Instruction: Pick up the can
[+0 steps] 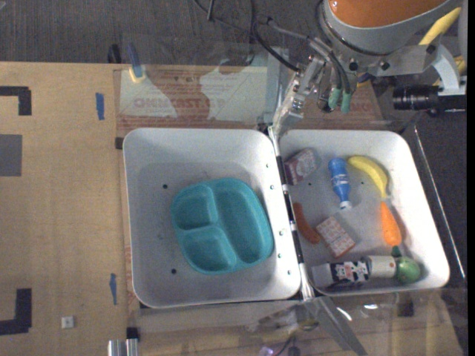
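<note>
Camera view, looking down on two white bins. The left bin (148,162) holds a teal divided plate (221,225) with three compartments. The right bin (415,169) holds the can (301,165), a small pinkish-purple one lying near the bin's upper left corner; its label is too blurred to read. To its right lie a blue bottle (340,182) with a white cap and a banana (371,173). Lower down are a reddish sausage (306,223) along the left wall, a patterned box (336,235), a carrot (390,225), a green pear-like fruit (407,271) and a dark bottle (361,269) bearing a black-and-white label whose print cannot be made out. Behind the bins, a sheet of cardboard (193,95) carries faint reddish lettering, illegible. The arm (386,10), grey with an orange band, enters at upper right; the gripper (315,84) hangs above the far rim between the bins, apart from the can, and whether it is spread or pressed together cannot be told.
</note>
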You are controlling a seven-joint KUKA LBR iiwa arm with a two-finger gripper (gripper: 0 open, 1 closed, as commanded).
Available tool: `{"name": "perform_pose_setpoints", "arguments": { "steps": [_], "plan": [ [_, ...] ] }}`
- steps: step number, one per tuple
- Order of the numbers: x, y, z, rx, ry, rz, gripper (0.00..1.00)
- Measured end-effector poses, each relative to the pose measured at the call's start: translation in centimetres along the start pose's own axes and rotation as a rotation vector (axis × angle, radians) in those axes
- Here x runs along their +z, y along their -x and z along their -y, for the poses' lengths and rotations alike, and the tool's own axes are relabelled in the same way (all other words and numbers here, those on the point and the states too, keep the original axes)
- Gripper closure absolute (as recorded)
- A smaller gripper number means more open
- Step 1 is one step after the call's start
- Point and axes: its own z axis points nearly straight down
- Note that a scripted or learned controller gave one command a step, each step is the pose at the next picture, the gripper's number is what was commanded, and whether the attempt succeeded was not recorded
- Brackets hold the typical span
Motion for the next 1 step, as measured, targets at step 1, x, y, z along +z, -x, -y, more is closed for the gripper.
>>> {"name": "perform_pose_setpoints", "arguments": {
  "steps": [1],
  "plan": [
    [10.50, -8.03, -2.77, -0.027, -0.002, -0.005, 1.00]
  ]
}}
